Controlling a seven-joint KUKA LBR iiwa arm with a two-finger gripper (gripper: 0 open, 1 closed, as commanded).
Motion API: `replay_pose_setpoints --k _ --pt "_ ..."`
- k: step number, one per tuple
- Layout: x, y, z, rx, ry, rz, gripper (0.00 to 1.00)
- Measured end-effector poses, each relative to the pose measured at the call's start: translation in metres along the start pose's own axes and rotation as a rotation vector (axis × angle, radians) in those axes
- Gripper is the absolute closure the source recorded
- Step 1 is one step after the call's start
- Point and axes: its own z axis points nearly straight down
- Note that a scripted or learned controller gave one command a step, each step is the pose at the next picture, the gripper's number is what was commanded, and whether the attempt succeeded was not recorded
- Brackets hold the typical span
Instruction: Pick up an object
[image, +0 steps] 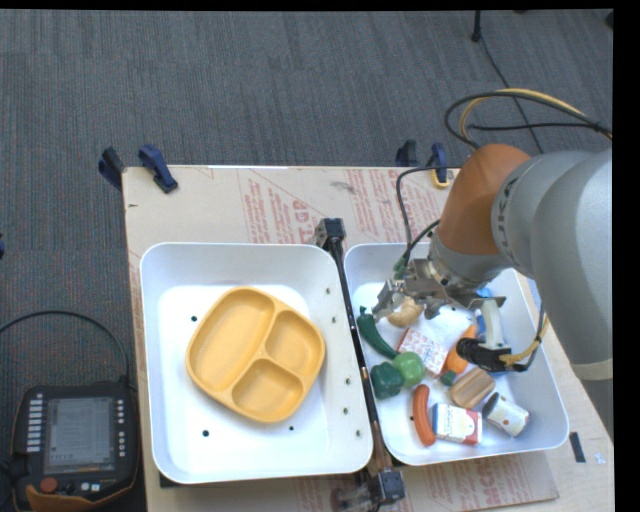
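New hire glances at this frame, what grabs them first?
Probably the yellow divided plate, alone in the left bin. Next, the grey arm with its orange band coming in from the right, its gripper low over the right bin. That bin is crowded with toy food: a red sausage, a green pepper and small cartons.

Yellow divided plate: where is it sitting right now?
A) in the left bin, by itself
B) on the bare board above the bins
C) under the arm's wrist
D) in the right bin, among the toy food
A: the yellow divided plate lies flat in the left bin, while the toy food and the arm's wrist are over the right bin.
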Motion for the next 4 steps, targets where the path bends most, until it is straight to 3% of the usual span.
replay_pose_setpoints --k 1,2,3,4 --pt "0.0 -0.001 -0.006 0.009 0.003 -0.001 1.0" --pt "-0.058 -0.068 -0.035 -0.014 -0.002 0.003 1.0" --pt "-0.057 -0.067 -0.035 -0.014 -0.002 0.003 0.0" --pt "-0.029 -0.045 0.002 -0.019 -0.002 0.001 0.0"
